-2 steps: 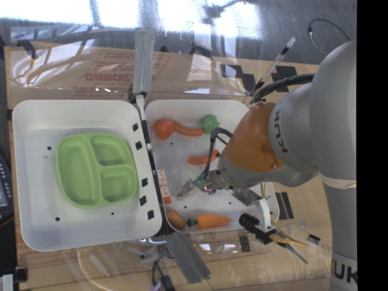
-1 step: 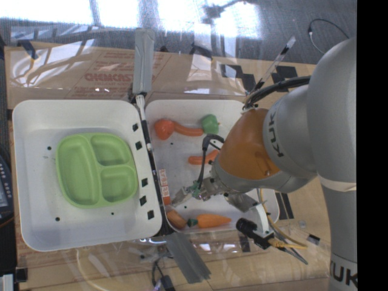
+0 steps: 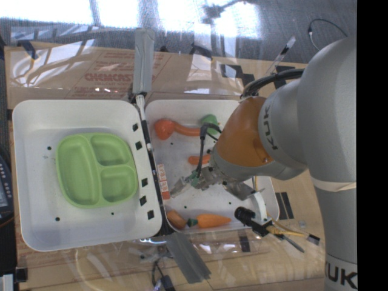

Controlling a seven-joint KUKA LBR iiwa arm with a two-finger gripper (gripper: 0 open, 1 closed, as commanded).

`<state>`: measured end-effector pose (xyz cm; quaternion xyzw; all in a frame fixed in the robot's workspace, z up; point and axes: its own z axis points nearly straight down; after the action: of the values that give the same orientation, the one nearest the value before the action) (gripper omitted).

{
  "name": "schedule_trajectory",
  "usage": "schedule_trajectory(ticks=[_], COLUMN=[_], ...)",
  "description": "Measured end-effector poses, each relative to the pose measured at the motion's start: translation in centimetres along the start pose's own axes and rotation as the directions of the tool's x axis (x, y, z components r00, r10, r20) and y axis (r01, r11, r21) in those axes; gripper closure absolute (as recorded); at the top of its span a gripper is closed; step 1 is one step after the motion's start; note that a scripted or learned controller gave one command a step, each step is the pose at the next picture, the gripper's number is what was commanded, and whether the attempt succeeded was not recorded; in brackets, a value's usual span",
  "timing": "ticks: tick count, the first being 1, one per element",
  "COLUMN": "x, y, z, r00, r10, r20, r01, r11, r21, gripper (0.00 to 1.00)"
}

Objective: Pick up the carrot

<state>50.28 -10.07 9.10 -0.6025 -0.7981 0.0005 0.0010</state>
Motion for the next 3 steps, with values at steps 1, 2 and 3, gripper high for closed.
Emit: schedule_trajectory(ticks=[1, 2, 3], x=[-3.7, 0.5, -1.0], y=[-3.8, -2.6, -2.9], z=[-4.7, 0.0, -11.9], r00=[0.994, 0.993, 0.979], r10=[-0.111, -0.114, 0.205], r20=[0.002, -0.001, 0.001], r01=[0.111, 0.114, -0.205], r11=[0.994, 0.993, 0.979], r21=[-0.002, 0.0, -0.003], gripper=[0.0, 0.0, 0.0])
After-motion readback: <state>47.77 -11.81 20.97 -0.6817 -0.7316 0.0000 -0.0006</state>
